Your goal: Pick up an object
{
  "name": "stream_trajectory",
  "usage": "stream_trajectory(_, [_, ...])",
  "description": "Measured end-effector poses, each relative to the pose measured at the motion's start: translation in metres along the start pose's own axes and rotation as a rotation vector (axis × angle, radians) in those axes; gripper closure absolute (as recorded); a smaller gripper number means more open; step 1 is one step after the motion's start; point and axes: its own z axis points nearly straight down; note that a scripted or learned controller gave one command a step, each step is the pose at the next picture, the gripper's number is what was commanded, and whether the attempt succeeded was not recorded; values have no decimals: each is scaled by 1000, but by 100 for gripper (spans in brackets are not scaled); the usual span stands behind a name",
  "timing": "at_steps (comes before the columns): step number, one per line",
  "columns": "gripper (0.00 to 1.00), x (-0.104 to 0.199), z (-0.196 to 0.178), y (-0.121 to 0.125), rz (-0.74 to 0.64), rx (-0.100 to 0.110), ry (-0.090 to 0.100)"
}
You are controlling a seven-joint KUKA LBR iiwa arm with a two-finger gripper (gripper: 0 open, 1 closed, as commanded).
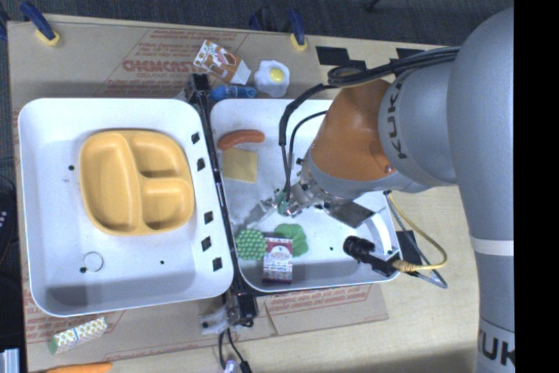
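Note:
In the right bin, a reddish sausage lies near the far left corner, with a pale yellow cheese slice just in front of it. A green knobbly piece, a green leaf-like piece and a small red-and-white box sit together by the near wall. My gripper hangs low over the bin's middle, just beyond the green pieces and right of the cheese slice. The orange band and grey wrist hide the bin's right half.
The left bin holds a yellow divided plate. Beyond the bins lie a small carton, a blue item and a yellow-and-white item. A patterned packet lies at the bench's near left corner.

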Motion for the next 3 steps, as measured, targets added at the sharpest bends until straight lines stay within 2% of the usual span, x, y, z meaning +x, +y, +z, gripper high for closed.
stream_trajectory(1, [0, 3, 18, -38, 232, -3, 0])
stream_trajectory(2, [100, 2, 7, -38, 228, -3, -2])
stream_trajectory(3, [100, 57, -82, -20, -49, -4, -3])
